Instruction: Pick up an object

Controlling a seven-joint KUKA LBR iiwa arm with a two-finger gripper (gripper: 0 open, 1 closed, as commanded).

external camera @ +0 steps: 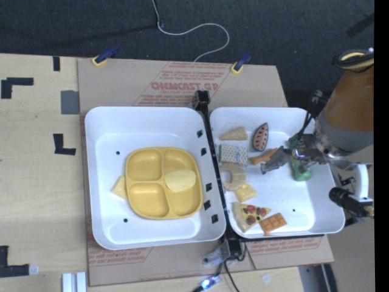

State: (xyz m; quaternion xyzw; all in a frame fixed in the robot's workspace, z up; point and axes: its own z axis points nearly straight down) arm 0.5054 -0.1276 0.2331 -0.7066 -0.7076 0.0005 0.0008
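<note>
There's the tabletop, two white bins side by side on it, and the arm reaching in from the right. Take the right bin as our landmark, because that's where the action is. The left bin, touching it along the centre seam, carries a yellow divided tray with a pale slice in one compartment.

Inside the right bin the claw hangs low near the middle, fingers pointing toward the seam. Whether they're spread or pinched I cannot tell from here; it's a dark blur. Nothing visibly sits between them.

Just beside the claw tip lies an orange piece, the likeliest target to my eye. Up toward the bin's far wall is a watermelon slice; a green item sits just under the wrist. Along the seam side runs a column of toy food, ending at the near wall with a pizza slice and a waffle.

So I'd call this the approach, grasp not yet made. Next it needs to settle squarely over one piece, straddle it, and close before lifting; the crowding could spoil the grip.
</note>
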